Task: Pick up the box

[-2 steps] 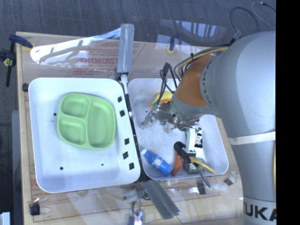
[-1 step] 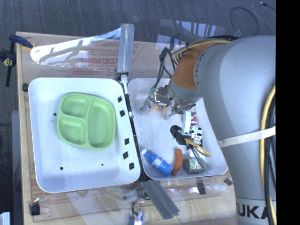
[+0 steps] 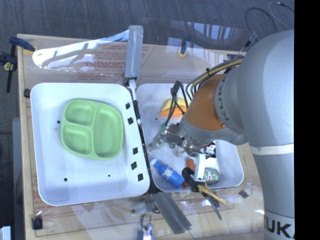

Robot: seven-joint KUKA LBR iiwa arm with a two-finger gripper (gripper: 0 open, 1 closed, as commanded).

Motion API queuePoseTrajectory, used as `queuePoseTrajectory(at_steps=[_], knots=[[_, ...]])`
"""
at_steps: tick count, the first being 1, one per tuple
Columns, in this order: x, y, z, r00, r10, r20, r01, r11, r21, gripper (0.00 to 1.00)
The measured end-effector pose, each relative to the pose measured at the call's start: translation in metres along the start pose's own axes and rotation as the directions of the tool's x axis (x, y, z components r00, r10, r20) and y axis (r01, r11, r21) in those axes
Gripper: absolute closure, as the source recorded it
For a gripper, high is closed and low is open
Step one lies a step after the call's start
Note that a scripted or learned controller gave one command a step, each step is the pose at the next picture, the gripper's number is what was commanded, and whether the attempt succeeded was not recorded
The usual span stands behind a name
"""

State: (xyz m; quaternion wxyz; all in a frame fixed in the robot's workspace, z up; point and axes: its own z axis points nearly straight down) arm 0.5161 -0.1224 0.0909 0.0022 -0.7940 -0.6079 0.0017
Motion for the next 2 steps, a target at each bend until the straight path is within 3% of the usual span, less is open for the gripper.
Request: queuePoseTrajectory(at_steps=[1, 2], knots=[[-0.006, 0.07, 0.0, 0.998, 0.07, 0.0, -0.07, 0.998, -0.001, 0.0], [-0.012, 0.117, -0.001, 0.996, 0.09, -0.001, -0.09, 0.996, -0.002, 0.0]])
